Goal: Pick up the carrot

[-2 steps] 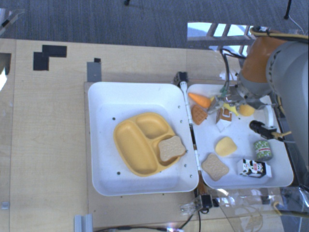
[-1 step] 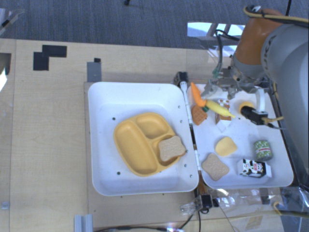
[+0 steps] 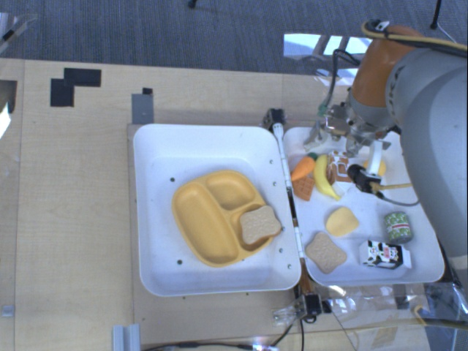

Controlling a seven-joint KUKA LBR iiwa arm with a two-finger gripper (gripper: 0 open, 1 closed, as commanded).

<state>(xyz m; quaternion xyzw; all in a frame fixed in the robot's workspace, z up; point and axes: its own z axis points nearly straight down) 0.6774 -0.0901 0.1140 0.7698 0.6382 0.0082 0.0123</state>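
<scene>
Wooden tabletop [image 3: 73, 218] carrying two white bins side by side. Far left of the gripper, the left bin [image 3: 157, 196] holds a yellow divided plate [image 3: 208, 218], a slice of bread [image 3: 259, 225] resting in its right compartment. Just below and left of the gripper [image 3: 344, 146], in the right bin [image 3: 431, 265], the carrot [image 3: 303, 169] lies against the bin's left wall, touching a banana [image 3: 324, 178], which probably leaves little room for a grasp. Whether the gripper is open or closed cannot be told; nothing is seen held in it. Further below it lie a second bread slice [image 3: 325, 252], a yellow lump [image 3: 342, 221], a small carton [image 3: 384, 254] and a green item [image 3: 398, 227].
</scene>
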